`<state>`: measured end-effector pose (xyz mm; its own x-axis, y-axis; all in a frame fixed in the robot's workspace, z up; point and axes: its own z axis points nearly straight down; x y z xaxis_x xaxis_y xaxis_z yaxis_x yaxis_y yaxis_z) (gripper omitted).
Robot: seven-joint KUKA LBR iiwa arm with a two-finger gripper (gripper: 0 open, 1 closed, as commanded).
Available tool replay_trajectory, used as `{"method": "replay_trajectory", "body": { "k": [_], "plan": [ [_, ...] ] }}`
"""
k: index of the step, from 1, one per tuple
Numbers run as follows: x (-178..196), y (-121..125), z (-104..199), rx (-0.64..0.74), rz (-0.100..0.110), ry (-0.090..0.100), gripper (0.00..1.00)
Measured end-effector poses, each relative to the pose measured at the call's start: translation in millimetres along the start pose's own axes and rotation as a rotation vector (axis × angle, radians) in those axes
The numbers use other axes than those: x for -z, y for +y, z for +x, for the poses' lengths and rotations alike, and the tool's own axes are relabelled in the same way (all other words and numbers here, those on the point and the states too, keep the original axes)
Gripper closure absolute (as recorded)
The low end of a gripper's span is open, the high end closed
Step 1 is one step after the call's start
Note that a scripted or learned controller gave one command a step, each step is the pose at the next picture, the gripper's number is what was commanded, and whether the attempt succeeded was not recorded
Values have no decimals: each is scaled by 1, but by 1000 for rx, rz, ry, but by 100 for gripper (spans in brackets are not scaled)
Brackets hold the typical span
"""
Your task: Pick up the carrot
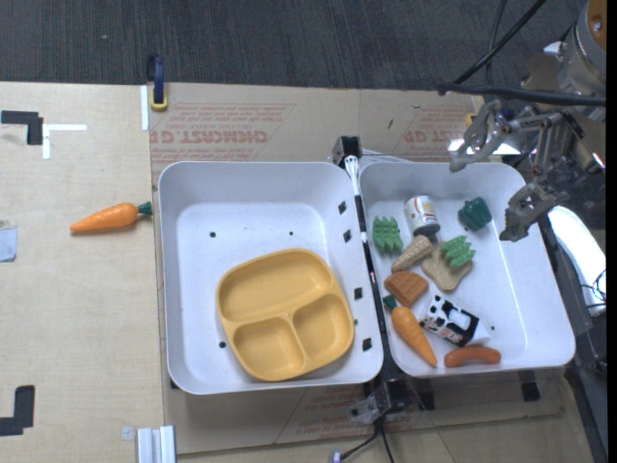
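Item: carrot [413,336], orange, tapered, short green tuft at its upper end, lying flat on the floor of the right-hand bin [536,287], tip pointing toward the bin's near wall. Position: well down and to the left of the claw [516,222], which hangs near the bin's far right corner; whether the claw is spread or pressed together I cannot tell from where it sits against the arm's metalwork. Neighbours of the carrot: a waffle-brown square piece [406,286] just above its tuft, a black-and-white cow-patterned piece [450,322] close on its claw-ward side, a reddish sausage [471,357] just past that. Hazards, as I judge them: the gap between carrot and cow piece looks narrow, so a descending finger could land on the neighbour or pinch both; the smooth rounded body may roll or squirt out of a grip taken along its length rather than across it; the sausage, similar in colour and shape, could be taken by mistake. Second carrot [108,218], same colouring, lying on the counter [77,336] far left of the claw beyond the left bin [183,287] holding a yellow divided plate [283,313]; likely out of easy reach, a possible false target.
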<state>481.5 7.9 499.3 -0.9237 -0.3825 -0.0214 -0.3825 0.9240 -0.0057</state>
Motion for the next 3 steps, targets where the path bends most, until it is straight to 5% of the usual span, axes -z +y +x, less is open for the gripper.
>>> {"method": "replay_trajectory", "body": {
  "k": [1, 3],
  "plan": [
    [-40, 2, -29, 364, -8, 11, 0],
    [44, 3, -3, 1207, 0, -11, 0]
  ]
}}
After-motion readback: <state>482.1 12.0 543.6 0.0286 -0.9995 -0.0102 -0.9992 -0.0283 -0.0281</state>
